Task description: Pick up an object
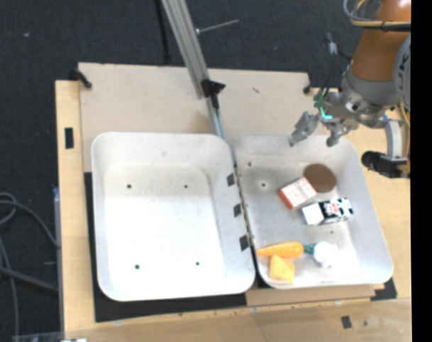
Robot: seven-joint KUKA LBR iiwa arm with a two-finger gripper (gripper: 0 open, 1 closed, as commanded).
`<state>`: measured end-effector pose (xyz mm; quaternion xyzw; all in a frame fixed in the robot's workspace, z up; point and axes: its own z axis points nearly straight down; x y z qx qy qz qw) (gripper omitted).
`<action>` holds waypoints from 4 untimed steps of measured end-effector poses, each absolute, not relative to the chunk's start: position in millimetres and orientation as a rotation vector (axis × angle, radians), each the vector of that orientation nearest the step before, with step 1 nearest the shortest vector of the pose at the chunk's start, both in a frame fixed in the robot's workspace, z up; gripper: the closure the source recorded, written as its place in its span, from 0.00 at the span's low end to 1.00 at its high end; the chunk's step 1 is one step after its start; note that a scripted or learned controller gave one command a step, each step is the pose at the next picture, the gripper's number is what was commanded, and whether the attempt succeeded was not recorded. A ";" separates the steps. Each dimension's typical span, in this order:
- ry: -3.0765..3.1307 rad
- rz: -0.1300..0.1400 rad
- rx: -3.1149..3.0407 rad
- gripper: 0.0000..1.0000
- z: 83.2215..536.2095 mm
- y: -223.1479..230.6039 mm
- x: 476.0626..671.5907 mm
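1. Clutter is the main risk, I'd say. Everything sits in the right bin (358, 266): a brown disc (319, 177), a red and white box (297, 192) just beside it, a small black and white carton (327, 211), an orange carrot-like piece (280, 249) touching a yellow wedge (281, 268), and a white rounded thing (324, 252) near the front corner.
2. Jaws (317, 129) look spread with nothing between them, hanging over the far edge of the right bin, well apart from the pile. No object is picked yet.
3. Likely failure one: going for the disc. It looks flat, so the jaws could just scrape the bin floor and close on air.
4. Failure two: box and disc are so close that one finger may land on the neighbour and shove both.
5. Failure three: the carrot piece and wedge lie against the bin's wall by the divider, so there's little room for a finger on that side.
6. Writing: the carton has dark print on it, but it's too small to read. No brand I can make out.
7. Left bin (109, 191) isn't in play.
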<state>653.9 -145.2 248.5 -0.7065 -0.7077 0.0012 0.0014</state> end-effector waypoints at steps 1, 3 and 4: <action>-2.226 0.002 -2.219 0.00 251.6 -145.7 654.6; -2.220 0.007 -2.221 0.00 154.6 -150.6 663.6; -2.219 0.006 -2.223 0.00 102.1 -152.1 662.7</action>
